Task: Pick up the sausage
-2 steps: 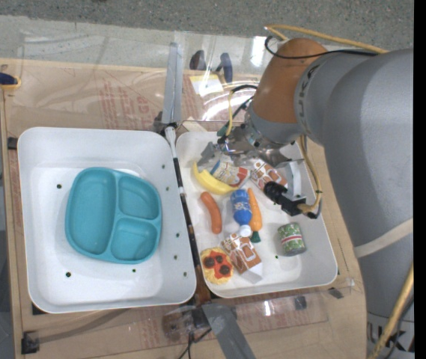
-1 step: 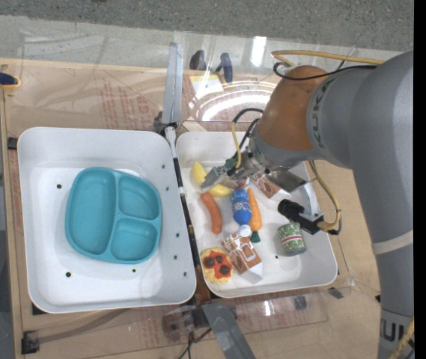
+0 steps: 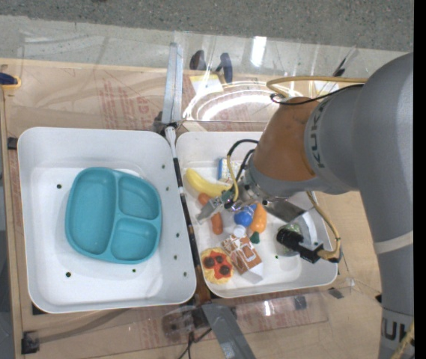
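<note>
In the right bin [image 3: 314, 275], the sausage [image 3: 215, 222] lies just below the gripper [image 3: 214, 207]; its grip can't be told.

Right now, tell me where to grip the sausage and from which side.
Grip the sausage across its middle, from above, gripper closing over its short width. It lies flat and elongated between the banana and the pizza slice, so its long sides look reachable.
</note>
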You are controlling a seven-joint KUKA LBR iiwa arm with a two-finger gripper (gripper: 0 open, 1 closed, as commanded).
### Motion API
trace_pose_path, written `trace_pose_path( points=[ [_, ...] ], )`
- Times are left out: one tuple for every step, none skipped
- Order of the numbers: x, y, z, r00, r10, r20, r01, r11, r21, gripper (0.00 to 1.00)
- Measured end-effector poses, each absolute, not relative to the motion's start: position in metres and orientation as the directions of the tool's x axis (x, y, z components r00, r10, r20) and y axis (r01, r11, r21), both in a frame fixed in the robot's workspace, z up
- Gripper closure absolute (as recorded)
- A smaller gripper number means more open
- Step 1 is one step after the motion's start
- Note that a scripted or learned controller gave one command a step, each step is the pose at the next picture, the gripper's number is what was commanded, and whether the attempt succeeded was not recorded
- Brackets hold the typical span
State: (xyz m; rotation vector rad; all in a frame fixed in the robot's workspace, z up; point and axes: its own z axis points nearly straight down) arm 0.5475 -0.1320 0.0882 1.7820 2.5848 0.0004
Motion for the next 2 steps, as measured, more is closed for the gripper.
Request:
trace_pose_path(
  points=[
    [0.548, -0.135, 0.099, -0.355, 0.935, -0.004, 0.935, 0.355, 0.003, 1.00],
    [0.558, -0.083, 0.216, -0.137, 0.991, -0.001, 0.991, 0.137, 0.001, 1.00]
  ],
)
